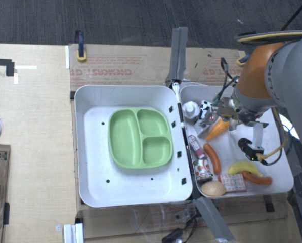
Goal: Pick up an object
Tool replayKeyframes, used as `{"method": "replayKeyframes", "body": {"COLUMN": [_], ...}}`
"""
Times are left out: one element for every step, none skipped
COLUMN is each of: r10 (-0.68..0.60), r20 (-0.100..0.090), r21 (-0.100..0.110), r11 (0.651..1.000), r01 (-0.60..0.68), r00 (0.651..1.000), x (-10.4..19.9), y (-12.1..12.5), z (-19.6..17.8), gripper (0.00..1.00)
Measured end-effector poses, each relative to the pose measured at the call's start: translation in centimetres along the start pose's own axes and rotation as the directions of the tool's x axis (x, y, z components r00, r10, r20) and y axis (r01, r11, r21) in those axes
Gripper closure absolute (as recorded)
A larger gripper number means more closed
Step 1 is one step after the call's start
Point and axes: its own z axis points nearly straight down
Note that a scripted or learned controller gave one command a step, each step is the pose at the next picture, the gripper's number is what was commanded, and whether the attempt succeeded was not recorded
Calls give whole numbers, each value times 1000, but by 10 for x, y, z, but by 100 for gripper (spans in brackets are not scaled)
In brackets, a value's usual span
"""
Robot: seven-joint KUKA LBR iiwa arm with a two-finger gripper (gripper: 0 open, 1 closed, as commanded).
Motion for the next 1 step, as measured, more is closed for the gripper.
{"method": "replayKeyframes", "body": {"r10": [-4], "r20": [-3], "r21": [-3], "r11": [1000], "r01": [4], "r00": [1000], "x": [2], "y": [2], "z": [-11], "gripper": [100]}}
